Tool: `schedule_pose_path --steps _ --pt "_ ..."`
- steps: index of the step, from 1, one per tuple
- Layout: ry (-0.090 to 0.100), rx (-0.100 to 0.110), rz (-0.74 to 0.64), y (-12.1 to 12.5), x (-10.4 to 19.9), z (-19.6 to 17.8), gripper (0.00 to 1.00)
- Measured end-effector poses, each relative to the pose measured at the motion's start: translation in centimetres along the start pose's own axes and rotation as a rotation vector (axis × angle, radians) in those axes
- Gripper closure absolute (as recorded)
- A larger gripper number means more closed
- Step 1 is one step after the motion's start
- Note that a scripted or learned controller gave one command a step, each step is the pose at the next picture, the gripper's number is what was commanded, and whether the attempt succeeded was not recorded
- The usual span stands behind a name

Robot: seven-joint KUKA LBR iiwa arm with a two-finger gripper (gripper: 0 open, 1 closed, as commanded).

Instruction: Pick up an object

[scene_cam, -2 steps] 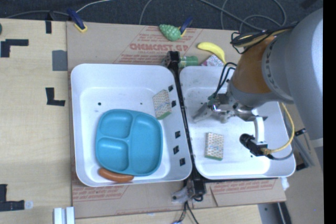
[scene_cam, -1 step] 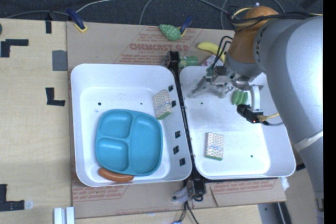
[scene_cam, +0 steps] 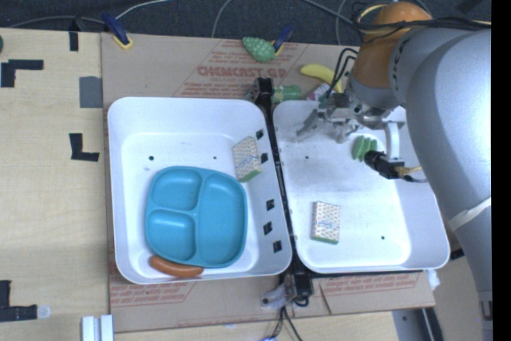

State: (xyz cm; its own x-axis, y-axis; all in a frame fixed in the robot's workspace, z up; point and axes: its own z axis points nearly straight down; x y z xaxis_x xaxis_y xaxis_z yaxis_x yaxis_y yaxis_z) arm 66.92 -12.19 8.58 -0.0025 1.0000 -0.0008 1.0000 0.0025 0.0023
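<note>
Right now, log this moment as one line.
end effector: over right bin, far end | grasp: none seen | patterned block: right bin | blue plate: left bin

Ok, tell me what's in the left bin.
The left bin holds a blue divided plate, a patterned block leaning at its right wall, and an orange sausage-shaped toy. Anything under the plate is covered.

Bulky grey arm (scene_cam: 447,108) with an orange band (scene_cam: 391,40) (black cables looping beside the wrist).
</note>
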Motion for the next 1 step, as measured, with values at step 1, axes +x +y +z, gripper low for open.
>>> schedule_pose_path --steps 1 --pt "-0.001 0.001 0.001 -0.03 2.29 0.05 0.0"
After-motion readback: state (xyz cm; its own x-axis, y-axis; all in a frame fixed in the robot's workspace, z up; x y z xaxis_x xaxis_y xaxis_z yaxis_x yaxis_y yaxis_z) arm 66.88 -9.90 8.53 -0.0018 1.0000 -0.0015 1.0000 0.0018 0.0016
